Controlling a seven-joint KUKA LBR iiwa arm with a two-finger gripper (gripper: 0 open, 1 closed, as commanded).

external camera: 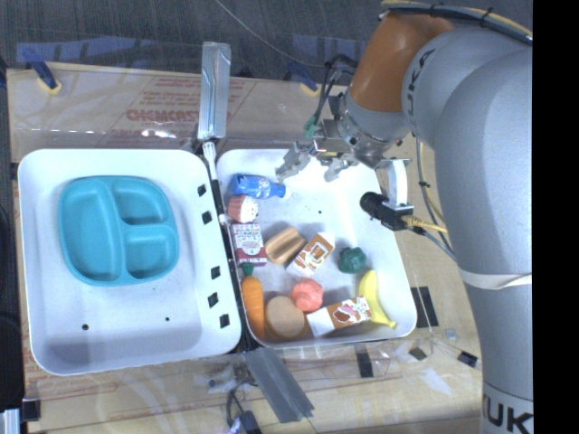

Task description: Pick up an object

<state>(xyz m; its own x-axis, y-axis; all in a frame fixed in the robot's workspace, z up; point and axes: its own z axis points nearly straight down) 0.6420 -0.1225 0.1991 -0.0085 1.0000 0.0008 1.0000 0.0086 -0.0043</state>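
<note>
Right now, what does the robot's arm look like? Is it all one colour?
No. The arm is fat, round and mostly smooth grey, with a shiny orange band near its thin end. Dark letters are printed on the grey shell. Thin dark cables run over its top. At the tip sit small jaws of silvery metal.

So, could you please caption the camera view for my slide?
Open claw above the right bin, near the blue bottle.
</note>
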